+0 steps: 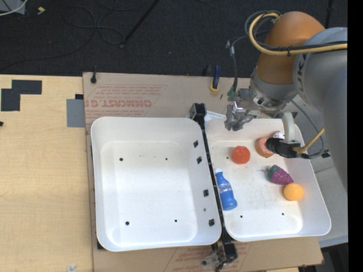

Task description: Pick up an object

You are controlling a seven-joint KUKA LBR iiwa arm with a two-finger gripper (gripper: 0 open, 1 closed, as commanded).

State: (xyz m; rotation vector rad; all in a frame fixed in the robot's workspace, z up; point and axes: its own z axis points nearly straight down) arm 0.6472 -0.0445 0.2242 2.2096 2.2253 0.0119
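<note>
Nothing is picked up yet. The hand (pixel 236 119) hangs over the right bin (pixel 309 222) near its 11 o'clock corner; whether it is open or closed I cannot tell, and nothing shows in it. The red ball (pixel 241 154), at its 5 o'clock, the blue bottle (pixel 226 191), purple grapes (pixel 279 175) and orange ball (pixel 293 192) all lie on the bin floor. Choosing, lowering, gripping and lifting remain.

Dark cabled floor (pixel 142 21) beyond wooden bench (pixel 39 180)

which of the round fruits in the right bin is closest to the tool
The red tomato, below the tool near the bin's middle. The orange lies much farther off, toward the bin's lower right beside the purple grapes.
</note>
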